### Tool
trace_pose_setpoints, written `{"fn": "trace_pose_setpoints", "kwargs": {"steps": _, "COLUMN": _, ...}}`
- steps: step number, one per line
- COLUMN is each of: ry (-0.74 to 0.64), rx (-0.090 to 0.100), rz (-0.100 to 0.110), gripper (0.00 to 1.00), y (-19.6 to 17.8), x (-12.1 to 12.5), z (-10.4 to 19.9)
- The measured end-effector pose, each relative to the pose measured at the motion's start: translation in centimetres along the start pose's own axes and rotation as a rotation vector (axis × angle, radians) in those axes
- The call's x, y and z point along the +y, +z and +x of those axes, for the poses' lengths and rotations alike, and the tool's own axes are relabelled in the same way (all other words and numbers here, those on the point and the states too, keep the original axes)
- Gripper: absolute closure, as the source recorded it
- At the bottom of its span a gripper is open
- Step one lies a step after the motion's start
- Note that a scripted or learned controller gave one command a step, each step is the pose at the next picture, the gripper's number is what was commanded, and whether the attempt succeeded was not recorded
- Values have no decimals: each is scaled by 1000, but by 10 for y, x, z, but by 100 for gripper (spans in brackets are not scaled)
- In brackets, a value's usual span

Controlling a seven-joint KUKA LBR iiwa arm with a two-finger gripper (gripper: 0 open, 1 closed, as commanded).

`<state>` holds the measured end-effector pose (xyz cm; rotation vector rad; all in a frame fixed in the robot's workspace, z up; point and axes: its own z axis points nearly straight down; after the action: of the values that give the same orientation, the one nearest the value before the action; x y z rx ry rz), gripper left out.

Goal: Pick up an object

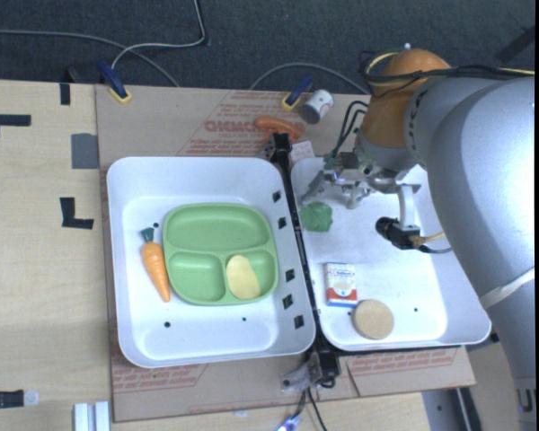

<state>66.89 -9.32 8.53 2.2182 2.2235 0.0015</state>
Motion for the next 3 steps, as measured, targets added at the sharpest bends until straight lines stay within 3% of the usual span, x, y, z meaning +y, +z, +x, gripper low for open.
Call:
{"fn": "trace_pose_setpoints", "kwargs": {"steps": 1, "ry": 0, "rx": -2, "rz": -1, "gripper": 0, "y": 0, "x": -15, "z": -3}}
{"fn": "trace_pose_setpoints", "kwargs": {"steps": 2, "ry": 1, "rx": -1, "rz": 0, "gripper": 0, "y": 0, "x": -6, "z": -2}}
{"fn": "trace_pose_setpoints", "kwargs": {"steps": 3, "ry": 0, "rx": -2, "rz": -1, "gripper": 0, "y": -1, "x": -26, "z": -3}}
